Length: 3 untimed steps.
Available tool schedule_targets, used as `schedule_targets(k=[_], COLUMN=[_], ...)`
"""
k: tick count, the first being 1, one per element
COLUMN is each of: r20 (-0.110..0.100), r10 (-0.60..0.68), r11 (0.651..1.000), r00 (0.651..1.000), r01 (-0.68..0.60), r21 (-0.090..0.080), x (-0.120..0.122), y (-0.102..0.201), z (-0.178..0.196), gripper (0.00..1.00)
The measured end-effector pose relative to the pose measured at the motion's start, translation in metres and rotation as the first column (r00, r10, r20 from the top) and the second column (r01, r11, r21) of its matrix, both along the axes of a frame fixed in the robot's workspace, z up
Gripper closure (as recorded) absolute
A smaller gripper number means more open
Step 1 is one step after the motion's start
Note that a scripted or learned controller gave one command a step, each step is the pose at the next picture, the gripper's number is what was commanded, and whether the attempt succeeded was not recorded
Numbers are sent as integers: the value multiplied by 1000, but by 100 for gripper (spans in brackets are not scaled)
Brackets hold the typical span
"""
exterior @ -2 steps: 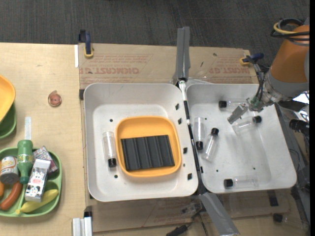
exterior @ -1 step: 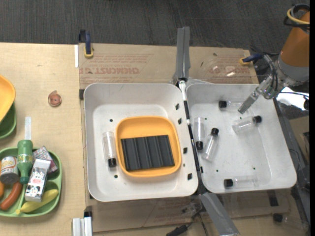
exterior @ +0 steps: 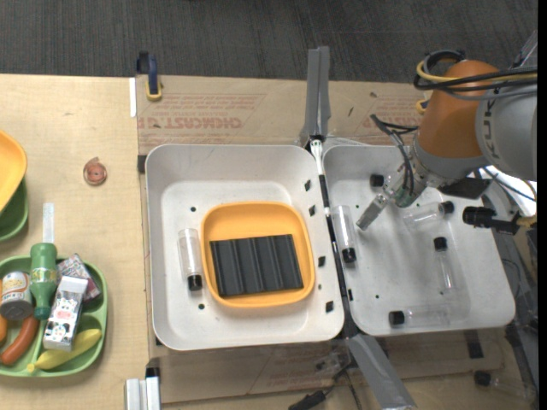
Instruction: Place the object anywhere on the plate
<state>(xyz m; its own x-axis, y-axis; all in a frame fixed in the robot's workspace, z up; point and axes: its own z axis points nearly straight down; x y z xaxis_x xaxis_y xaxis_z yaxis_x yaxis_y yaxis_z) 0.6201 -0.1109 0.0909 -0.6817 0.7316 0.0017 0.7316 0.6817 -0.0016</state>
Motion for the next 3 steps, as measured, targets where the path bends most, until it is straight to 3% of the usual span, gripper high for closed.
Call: schedule_targets(k=[1, 2, 3], r20=[6, 2, 5], r10=[123, -99, 128], r11=[992, 995, 992], r00=[992, 995, 992], r01=[-123, 99, -128], r21=[-2, -1, -2], x=[18, -33, -24], y=[-71, -19, -55], z=[263, 134, 120], gripper=[0, 0, 0])
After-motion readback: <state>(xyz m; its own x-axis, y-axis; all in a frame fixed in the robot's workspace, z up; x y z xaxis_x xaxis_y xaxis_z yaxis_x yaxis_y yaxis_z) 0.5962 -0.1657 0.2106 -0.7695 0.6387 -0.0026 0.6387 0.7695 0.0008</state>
